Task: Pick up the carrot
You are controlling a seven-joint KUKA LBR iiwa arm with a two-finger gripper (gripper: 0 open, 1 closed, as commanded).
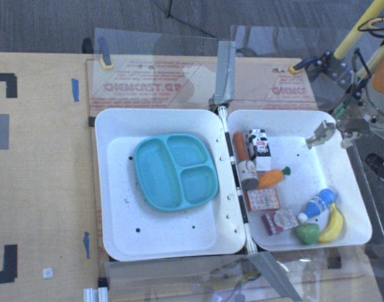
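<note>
- Right now the carrot (pixel 271 178) lies in the right bin (pixel 359 187), near its middle, green tip pointing right.
- Its left end sits just beside a small bottle (pixel 247 174); a cow-patterned carton (pixel 259 143) stands above it.
- At the bin's upper right edge the gripper (pixel 333 134) hangs, well apart from the carrot; its fingers (pixel 318 135) stand apart with nothing between them.
- A teal divided plate (pixel 176 170) rests in the left bin (pixel 110 168).
- A banana (pixel 333 225) lies in the right bin's lower corner.

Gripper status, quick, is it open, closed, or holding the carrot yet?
Gripper: open, holding nothing, at the right bin's upper right edge. The carrot lies in that bin, apart from it.
</note>
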